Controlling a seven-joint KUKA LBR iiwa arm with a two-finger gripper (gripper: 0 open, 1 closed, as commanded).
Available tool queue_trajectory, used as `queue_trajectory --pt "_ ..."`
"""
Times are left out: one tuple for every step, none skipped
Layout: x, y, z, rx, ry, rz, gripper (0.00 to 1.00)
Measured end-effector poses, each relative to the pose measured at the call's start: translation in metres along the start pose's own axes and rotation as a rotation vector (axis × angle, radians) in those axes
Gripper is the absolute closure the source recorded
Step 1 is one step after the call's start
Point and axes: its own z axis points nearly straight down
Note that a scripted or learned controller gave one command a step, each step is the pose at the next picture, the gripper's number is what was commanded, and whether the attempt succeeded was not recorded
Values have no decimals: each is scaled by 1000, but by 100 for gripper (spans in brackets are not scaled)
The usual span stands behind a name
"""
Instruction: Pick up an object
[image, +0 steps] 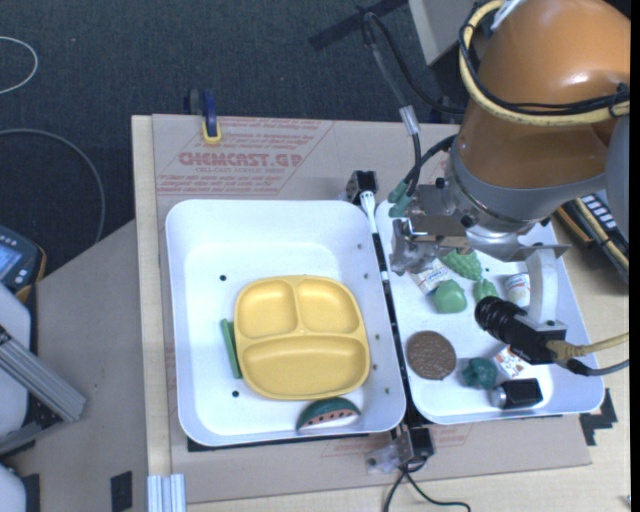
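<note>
Light green lump (449, 296) lying loose, right bin (560, 400).

The yellow divided plate (301, 335) looked like smooth, slightly glossy plastic, sitting in a white bin (190, 300) of matt plastic. Under both bins lay brown paper-faced board (250, 155) with red print, dull and flat. The arm's orange band (545, 50) shone glossy.

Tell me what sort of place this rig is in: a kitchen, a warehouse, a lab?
Most likely a robotics lab bench. Two white bins sit on a cardboard sheet clamped at its far edge, loose cables trail over dark carpet, and the bins hold toy-like items such as a yellow divided plate and a watermelon slice.
</note>
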Motion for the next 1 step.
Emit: queue_trajectory --pt "-82 9 69 16 -4 18 100"
